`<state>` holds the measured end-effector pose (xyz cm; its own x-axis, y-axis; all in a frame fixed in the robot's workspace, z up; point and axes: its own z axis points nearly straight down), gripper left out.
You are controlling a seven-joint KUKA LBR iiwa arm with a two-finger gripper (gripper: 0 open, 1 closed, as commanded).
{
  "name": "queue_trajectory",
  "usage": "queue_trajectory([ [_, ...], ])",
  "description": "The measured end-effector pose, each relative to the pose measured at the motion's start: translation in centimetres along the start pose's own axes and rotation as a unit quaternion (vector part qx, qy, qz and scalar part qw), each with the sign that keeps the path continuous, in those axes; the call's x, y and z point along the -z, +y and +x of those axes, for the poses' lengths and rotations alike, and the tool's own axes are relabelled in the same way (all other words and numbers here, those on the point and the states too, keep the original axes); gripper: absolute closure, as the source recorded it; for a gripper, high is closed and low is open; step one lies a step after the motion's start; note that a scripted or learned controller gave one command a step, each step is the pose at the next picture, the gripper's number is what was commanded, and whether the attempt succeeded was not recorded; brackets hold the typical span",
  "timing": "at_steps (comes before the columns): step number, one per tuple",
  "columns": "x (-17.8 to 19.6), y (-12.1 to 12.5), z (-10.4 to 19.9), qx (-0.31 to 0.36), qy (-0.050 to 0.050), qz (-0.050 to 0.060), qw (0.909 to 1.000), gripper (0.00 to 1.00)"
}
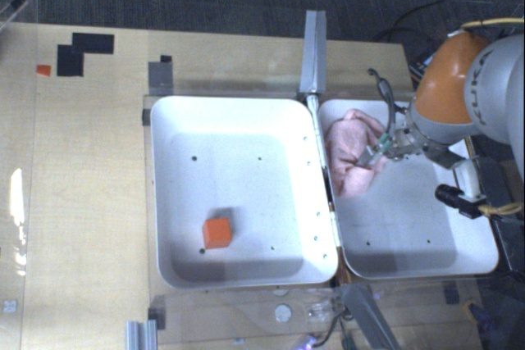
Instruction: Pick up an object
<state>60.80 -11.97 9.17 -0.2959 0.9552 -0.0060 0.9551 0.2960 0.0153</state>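
A crumpled pink cloth (351,150) lies in the right bin (418,246), bunched against its left wall near the far corner. My gripper (380,150) is low at the cloth's right edge and touches it; the view is too small to tell whether any fabric is caught in it. The grey arm with its orange band (447,90) reaches in from the right above the bin's far side. A small orange block (217,233) rests on the floor of the left bin (238,127), toward its near left corner, far from the gripper.
A metal divider post (312,53) stands at the far end of the seam between the bins. Black cables and a black fitting (459,201) hang by the right bin's right rim. Black and orange markers (78,53) sit on the wooden bench at far left.
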Motion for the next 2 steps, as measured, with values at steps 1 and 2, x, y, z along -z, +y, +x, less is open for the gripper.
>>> queue_trajectory([
  [1, 9.4, 6.5, 2.6, -0.007, 0.001, 0.004, 1.0000, 0.00],
  [2, 20.7, 7.3, 6.8, 0.107, 0.001, 0.002, 0.9942, 0.00],
])
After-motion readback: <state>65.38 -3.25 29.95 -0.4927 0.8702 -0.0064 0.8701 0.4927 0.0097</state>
